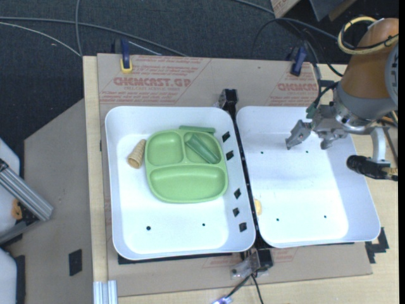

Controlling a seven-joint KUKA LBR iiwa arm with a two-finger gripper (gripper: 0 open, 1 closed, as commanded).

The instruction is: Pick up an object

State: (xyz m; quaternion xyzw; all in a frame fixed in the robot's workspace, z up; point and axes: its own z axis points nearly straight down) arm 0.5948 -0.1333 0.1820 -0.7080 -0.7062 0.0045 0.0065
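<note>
A green divided plate (185, 166) lies in the left bin (126, 227), with a darker green piece (204, 147) in its upper right compartment. A tan ice cream cone (136, 154) rests just left of the plate. A small yellow object (257, 206) sits at the left wall of the right bin (354, 227). My gripper (311, 139) hangs over the upper part of the right bin, open, with nothing between its fingers (295, 138). It is well to the right of the plate and the cone.
A black divider (235, 170) with clips runs between the two bins. Blue clamps (126, 54) hold the cardboard at the back edge. Cables trail across the dark floor behind the bench. A metal rail (22, 192) lies at the far left.
</note>
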